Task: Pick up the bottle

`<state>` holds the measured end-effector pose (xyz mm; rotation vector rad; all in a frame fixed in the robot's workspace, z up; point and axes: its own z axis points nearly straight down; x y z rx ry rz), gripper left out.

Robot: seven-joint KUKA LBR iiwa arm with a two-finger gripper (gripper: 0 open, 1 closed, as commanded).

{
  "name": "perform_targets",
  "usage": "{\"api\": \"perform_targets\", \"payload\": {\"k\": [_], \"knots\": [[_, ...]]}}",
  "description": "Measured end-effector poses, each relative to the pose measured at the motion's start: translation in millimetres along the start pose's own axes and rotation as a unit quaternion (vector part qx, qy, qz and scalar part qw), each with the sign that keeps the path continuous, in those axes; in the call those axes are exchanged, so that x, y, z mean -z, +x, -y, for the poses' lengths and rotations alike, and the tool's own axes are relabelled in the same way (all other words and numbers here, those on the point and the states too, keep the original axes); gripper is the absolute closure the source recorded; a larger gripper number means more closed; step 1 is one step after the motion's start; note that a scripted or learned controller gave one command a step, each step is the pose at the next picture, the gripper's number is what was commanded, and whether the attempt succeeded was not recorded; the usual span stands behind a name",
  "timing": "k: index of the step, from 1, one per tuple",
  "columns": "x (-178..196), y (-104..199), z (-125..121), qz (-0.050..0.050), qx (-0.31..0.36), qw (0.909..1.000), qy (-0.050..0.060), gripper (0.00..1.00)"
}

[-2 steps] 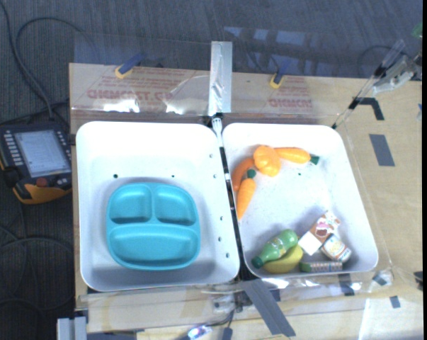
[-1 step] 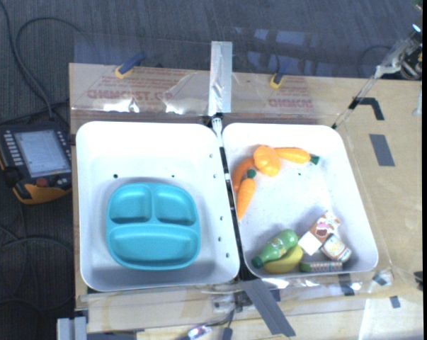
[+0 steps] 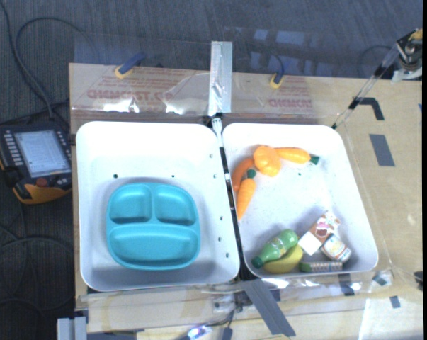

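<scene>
Below, dark carpet [image 3: 128, 20] surrounds the cardboard-topped bench [image 3: 397, 211]; the claw's state cannot be told.

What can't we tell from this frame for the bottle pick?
- Green plastic bottle: its lower side rests against the yellow banana; contact line unclear in camera view.
- Small printed cartons: labels too small to read.
- Dark object at the right bin's front wall: too small to identify.
</scene>
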<state>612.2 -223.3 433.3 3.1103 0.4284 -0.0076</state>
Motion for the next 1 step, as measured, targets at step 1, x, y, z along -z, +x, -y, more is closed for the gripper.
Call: {"api": "perform_targets", "payload": {"k": [1], "knots": [[0.1,-1.2,0.3,0.0,-0.035,0.9994,0.0,0.0]]}}
